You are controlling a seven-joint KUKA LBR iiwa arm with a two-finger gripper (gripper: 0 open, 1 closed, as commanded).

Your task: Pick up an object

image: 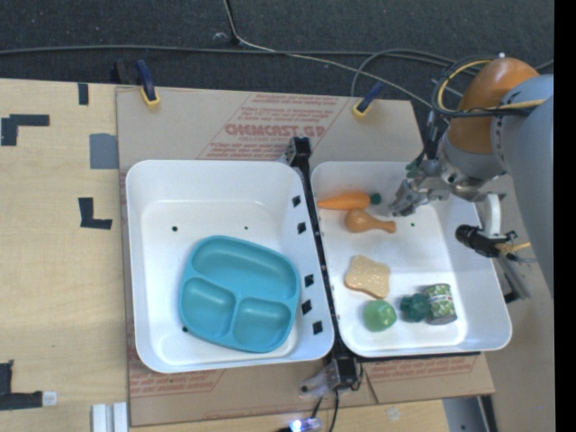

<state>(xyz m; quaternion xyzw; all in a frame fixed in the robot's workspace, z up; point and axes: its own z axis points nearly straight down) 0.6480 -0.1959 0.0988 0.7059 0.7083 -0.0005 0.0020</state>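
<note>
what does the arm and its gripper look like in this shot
The arm is smooth light grey with rounded housings, and an orange dome-shaped band sits above the wrist. Dark cables loop around that orange section. The gripper is a small grey metallic assembly of blocky parts. A black fitting with a white piece above it juts from the arm lower down.

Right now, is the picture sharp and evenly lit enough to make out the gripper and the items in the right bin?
Camera view: lighting is even, shadows soft, mild glare on the white bins. The carrot, bread slice and green ball read clearly; the gripper is small and slightly blurred, its fingers hard to resolve.
</note>
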